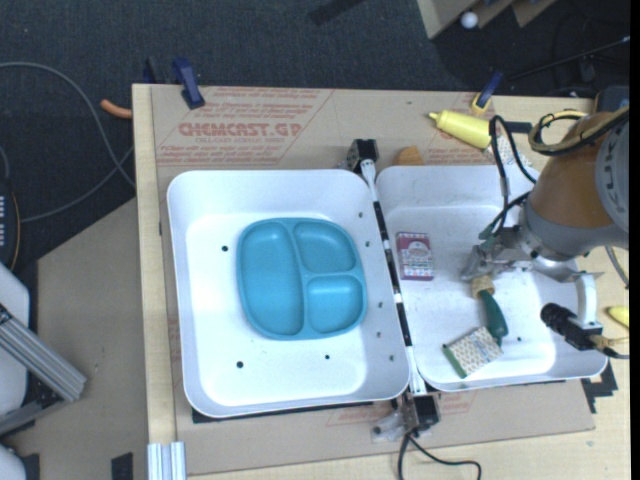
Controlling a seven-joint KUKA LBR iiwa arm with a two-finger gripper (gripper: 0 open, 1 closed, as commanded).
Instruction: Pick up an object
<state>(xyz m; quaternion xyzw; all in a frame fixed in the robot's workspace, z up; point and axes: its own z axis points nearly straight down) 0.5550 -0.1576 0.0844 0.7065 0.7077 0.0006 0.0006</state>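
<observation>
The gripper (487, 271) hung low in the right bin (450, 190), right of the frame's centre, its tip at the top end of a green-handled tool (493, 315); whether it was open or closed could not be told. The tool lay slanting toward the lower right; just below it sat a checkered sponge (472, 351) with a green edge; to the left, near the bin's left wall, lay a small red-and-white packet (413, 255). In the left bin (200, 268) rested a blue divided plate (300, 276).
</observation>
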